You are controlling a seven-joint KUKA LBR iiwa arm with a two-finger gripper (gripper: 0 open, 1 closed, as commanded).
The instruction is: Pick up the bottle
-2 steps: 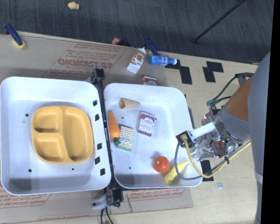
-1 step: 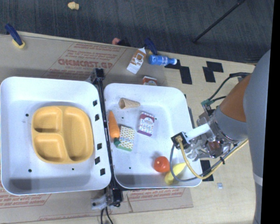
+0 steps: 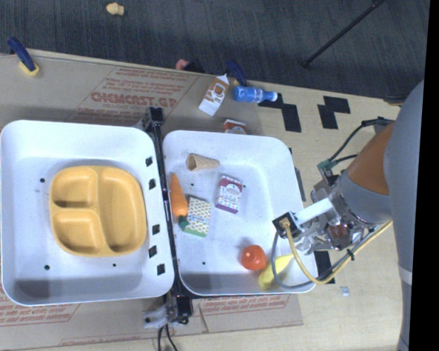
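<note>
blue bottle (image 3: pixel 252 94) on the bench beyond the right bin (image 3: pixel 291 157); end effector (image 3: pixel 315 247) grip state unclear

Small blue bottle (image 3: pixel 252 94) with white label, lying on its side on the bench beyond the bins.

The gripper (image 3: pixel 316 236) sits at the right bin's (image 3: pixel 280 149) right rim, its fingers lost among cables and brackets. A yellow thing (image 3: pixel 270 274) in that bin's lower right corner is partly covered by a looping yellow cable (image 3: pixel 303 269); its kind cannot be told. The print on the small cartons (image 3: pixel 230 193) is too small to read.
</note>
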